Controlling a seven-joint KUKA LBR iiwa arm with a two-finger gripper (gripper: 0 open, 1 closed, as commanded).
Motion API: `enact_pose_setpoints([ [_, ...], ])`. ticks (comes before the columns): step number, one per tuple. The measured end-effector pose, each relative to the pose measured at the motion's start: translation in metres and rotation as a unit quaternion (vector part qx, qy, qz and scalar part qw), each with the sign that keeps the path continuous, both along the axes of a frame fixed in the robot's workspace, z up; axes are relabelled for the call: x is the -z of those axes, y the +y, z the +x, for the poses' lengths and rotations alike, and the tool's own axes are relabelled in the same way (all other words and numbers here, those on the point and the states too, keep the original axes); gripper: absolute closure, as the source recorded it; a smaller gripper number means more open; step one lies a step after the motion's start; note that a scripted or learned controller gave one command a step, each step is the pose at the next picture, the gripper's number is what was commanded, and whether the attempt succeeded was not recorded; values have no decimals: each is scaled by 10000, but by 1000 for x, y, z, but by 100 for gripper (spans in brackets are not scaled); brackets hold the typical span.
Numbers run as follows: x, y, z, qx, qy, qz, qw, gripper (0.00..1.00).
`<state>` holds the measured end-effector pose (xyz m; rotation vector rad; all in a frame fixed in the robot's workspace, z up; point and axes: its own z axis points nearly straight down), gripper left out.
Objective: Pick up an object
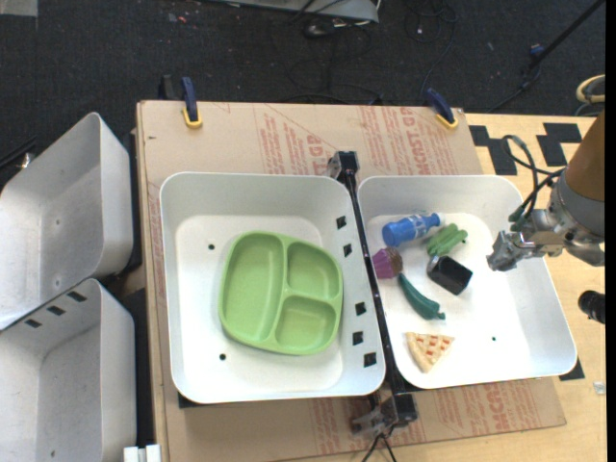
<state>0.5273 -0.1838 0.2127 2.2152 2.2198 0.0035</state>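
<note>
End effector point(504, 254) over right bin point(539, 349), near black block point(449, 274)

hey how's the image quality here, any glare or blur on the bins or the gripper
Camera view: even overhead light, soft shadows; the white right bin looks bright but not blown out; the green plate and pizza slice toy are sharp; the gripper is slightly soft and small, detail hard to read.

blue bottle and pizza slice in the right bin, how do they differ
The blue bottle lies on its side near the far end of the right bin, crowded by other items; the pizza slice lies flat near the close edge, apart from everything. The bottle is round and blue; the slice is a flat tan wedge with red spots. Both are small toys resting loose, with the gripper touching neither.
</note>
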Motion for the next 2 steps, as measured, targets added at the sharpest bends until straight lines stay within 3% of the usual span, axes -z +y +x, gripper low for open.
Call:
enact_pose_setpoints([
  [1,-57,6,-6,-5,-4,0,10000,100],
  [2,-43,49,12,-25,29,16,10000,100],
])
